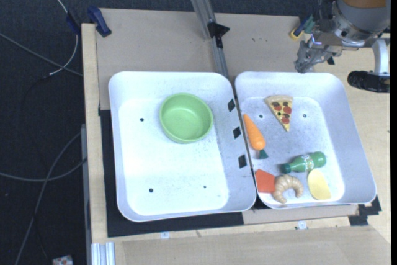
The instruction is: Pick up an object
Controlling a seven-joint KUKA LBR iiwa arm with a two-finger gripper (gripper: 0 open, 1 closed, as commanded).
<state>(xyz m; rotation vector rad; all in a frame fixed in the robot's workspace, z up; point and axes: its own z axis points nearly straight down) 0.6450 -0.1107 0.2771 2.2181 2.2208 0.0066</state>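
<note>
No legible text, labels, brand marks, numbers or signs anywhere in camera view. Green bottle point(305, 162) in right bin point(347, 110): label area too small and blurred to read. Pizza slice point(280, 110): red dots, no lettering. Green bowl point(185, 117) in left bin point(130, 133): plain surface. Black marks along seam between bins: no characters discernible. Desk point(155, 40): unmarked.

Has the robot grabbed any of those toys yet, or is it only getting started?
Only getting started. Nothing looks picked: the pizza slice, carrot, green bottle and croissant all lie in the right bin, and the green bowl sits in the left bin. The gripper hangs above the right bin's far rim. Descent, grasp and lift remain.
</note>
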